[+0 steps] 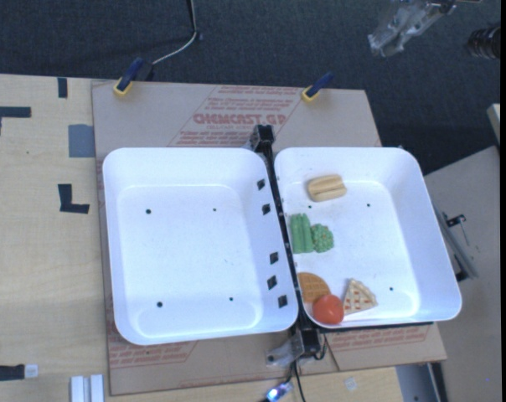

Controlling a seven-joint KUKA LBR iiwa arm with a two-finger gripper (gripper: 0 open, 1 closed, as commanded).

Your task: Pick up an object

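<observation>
The right bin (pixel 404 233) holds several toy foods. A tan bread roll (pixel 326 188) lies near its back left. A green broccoli-like piece (pixel 309 234) sits against the left wall. At the front left are a brown round cookie (pixel 311 286), a red tomato (pixel 327 310) and a waffle-patterned wedge (pixel 359 296). My gripper (pixel 394 30) hangs high at the top right of the view, well behind the bins and above the dark floor, with nothing visible between its fingers.
The left bin (pixel 186 241) stands beside the right one on a cardboard sheet (pixel 236 115) held by two clamps (pixel 129 75). A black cable (pixel 186 32) runs over the dark floor at the back. The wooden bench extends to the left.
</observation>
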